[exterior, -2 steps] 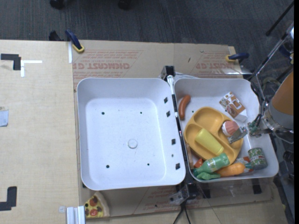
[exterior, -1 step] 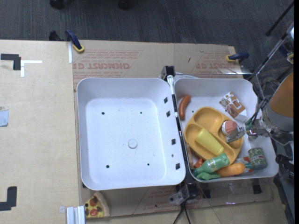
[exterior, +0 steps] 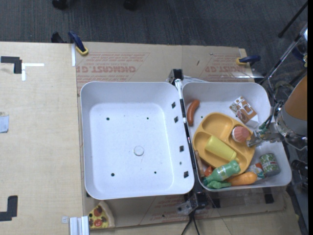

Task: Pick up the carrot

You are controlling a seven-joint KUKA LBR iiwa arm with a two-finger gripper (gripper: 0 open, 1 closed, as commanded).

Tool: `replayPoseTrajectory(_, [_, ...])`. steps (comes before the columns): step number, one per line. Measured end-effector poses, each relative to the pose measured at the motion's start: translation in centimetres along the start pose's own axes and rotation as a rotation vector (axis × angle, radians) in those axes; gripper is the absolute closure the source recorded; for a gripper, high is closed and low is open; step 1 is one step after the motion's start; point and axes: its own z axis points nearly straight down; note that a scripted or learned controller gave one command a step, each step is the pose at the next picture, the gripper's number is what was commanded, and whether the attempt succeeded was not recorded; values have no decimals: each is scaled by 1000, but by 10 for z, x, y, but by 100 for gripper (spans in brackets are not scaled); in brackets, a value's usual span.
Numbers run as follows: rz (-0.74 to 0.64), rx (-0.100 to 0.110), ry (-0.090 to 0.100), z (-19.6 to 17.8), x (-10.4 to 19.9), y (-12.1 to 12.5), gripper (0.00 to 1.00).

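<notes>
The green bottle (exterior: 222, 174) crowds the carrot (exterior: 243, 178), which lies along the right bin's (exterior: 221, 90) near wall, so I should descend on its free right end. My gripper (exterior: 257, 140) hovers above the yellow tray (exterior: 211, 129); I cannot tell its spread.

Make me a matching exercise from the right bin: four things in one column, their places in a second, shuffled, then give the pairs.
Things
1. carrot
2. hot dog
3. yellow block
4. can

Places
A. inside the yellow divided plate
B. near the bin's right wall, beyond the carrot's right end
C. along the bin's front wall, beside the green bottle
D. by the bin's left wall, toward the back

Pairs: 1-C, 2-D, 3-A, 4-B
</notes>
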Motion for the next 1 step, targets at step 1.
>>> replayPoseTrajectory(1, [182, 8, -18, 11, 42, 21, 100])
